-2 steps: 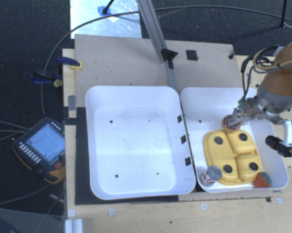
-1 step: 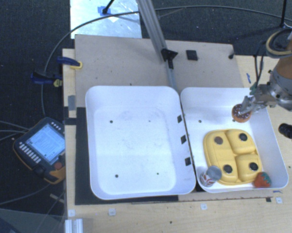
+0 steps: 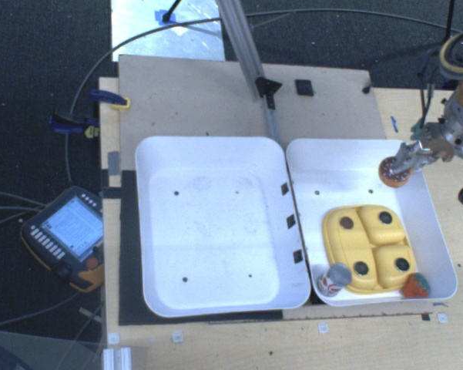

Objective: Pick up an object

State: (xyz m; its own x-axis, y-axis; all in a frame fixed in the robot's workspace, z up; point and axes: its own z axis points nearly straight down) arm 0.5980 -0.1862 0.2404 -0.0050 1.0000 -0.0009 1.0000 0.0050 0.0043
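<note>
Bench (image 3: 216, 91) bearing two white bins side by side. In right bin (image 3: 347, 172): yellow tray (image 3: 367, 247) at 6 o'clock, red fruit (image 3: 416, 285) at 5 o'clock. Gripper (image 3: 397, 168) at 2 o'clock, clamped on brown round object (image 3: 394, 173)

— Where is the arm?
— It reaches in from the right edge, far side, wrist angled down and leftward.
— And the gripper (image 3: 400, 164)?
— Its 2 fingers point down-left; their spacing is unclear.
</note>
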